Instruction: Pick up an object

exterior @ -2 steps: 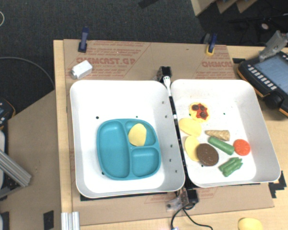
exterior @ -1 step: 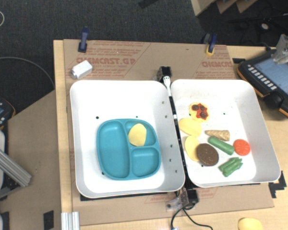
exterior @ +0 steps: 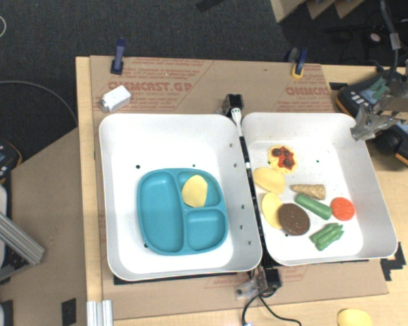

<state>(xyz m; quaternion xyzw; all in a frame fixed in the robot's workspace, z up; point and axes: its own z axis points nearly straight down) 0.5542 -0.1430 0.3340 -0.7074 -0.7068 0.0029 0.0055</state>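
A: What sits on the counter (exterior: 156, 90), starting at the left?

B: A small white block (exterior: 115, 98) lies on the brown board near the far left corner; a blue clamp (exterior: 118, 54) grips the far edge just behind it. Below them is the left bin (exterior: 119, 148), white and shallow; inside it rests a teal divided tray (exterior: 163, 216), and a yellow oval piece (exterior: 195, 191) lies in the tray's upper right compartment.

A: And further right?

B: The right bin (exterior: 326, 134) touches the left one along a black seam; its objects cluster in the near half. At its left side are a small round pizza toy (exterior: 283, 157), a yellow piece (exterior: 268, 179) below it, then a second yellow piece (exterior: 270, 208) partly under a brown disc (exterior: 294, 219). Next come a tan cone-like item (exterior: 309, 191), a green stick shape (exterior: 313, 206), a green bean pod (exterior: 326, 236) and a red tomato (exterior: 343, 208), all near each other.

A: Where is the arm?

B: The end effector (exterior: 368, 123) hovers at the right bin's far right corner, well apart from the objects; I cannot tell whether it is apart or together, and nothing shows between its tips.
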